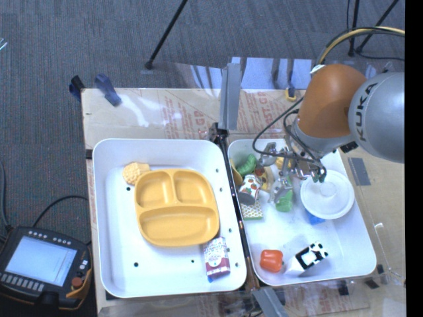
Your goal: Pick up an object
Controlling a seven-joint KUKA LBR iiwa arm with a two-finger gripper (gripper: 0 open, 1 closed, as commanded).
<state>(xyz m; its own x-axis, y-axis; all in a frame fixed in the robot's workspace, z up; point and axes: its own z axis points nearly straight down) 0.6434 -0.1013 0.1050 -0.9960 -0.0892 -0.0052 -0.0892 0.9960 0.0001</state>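
Observation:
My gripper hangs low over the back of the right bin, below the orange wrist band. Directly under it lies a small green object, partly hidden by the gripper, and I cannot tell whether they touch. Left of the gripper sit a green pepper-like toy and a small red-and-white carton. A white bowl rests just to the gripper's right.
The right bin also holds a checkered piece, an orange-red toy, a black-and-white toy and a blue bit. In the left bin lie a yellow divided tray, a waffle-like biscuit and a red packet.

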